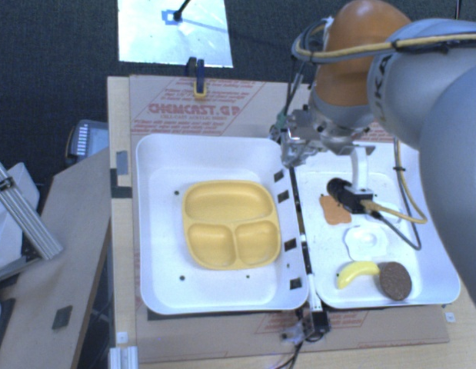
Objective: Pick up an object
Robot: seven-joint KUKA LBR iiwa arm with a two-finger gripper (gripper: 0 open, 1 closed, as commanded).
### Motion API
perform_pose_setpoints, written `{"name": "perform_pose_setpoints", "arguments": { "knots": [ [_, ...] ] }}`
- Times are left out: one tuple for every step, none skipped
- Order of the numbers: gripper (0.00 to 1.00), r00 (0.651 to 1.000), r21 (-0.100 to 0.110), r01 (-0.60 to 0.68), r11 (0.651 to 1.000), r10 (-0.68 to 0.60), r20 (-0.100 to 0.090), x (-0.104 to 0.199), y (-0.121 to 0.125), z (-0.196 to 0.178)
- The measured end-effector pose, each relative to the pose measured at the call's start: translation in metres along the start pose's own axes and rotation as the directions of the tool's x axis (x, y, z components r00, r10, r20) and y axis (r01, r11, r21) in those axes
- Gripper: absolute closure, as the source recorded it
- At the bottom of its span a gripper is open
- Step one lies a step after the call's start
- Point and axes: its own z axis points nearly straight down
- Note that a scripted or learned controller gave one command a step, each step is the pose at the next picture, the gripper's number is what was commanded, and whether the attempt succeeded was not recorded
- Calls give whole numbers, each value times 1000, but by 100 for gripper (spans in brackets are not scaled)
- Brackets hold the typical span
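Though at the bins' shared wall (297, 223), tool (294, 152), grip state unclear, well apart from banana (356, 273).

I read both bins (157, 206) as smooth white plastic; tray (228, 223) yellow plastic, slight sheen; cardboard (195, 106) matt; banana (356, 272) glossy; brown disc (394, 280) rough, matt.

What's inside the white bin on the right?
A yellow banana, a brown round disc, a flat orange piece and a white blob lie in the right bin. The grey arm covers the bin's far right part, so anything there is hidden.
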Motion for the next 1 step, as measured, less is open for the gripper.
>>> {"name": "perform_pose_setpoints", "arguments": {
  "knots": [
    [100,1000,0,1,1000,-1,-1,43,15,4]
  ]
}}
